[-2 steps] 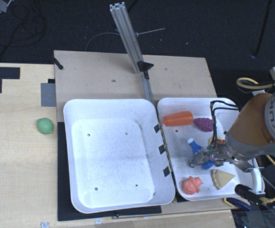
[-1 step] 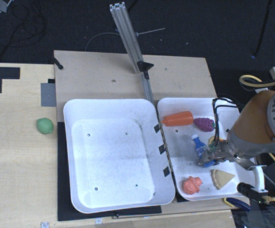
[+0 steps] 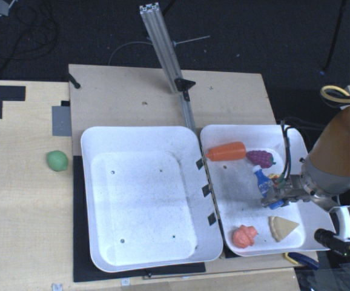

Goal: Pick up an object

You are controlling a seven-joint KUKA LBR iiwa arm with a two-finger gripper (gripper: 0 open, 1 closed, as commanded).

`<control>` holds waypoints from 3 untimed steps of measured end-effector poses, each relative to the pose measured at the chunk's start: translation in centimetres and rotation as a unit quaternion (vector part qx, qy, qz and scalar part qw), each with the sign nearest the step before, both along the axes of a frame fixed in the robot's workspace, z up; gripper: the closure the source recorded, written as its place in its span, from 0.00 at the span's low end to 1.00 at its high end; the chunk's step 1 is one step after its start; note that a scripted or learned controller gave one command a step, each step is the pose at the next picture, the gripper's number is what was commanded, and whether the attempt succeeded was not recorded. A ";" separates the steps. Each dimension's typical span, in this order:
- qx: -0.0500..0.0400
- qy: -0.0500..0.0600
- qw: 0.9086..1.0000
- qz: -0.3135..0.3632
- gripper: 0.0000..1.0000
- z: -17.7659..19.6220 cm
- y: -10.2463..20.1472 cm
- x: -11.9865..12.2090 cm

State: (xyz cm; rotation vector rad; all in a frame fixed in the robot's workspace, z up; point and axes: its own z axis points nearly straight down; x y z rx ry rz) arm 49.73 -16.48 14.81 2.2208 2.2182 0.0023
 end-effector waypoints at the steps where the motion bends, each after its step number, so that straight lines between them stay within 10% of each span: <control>1: 0.000 -0.001 1.000 0.001 1.00 6.2 -0.3 0.0; 3: 0.001 0.002 1.000 0.003 1.00 10.4 4.8 3.1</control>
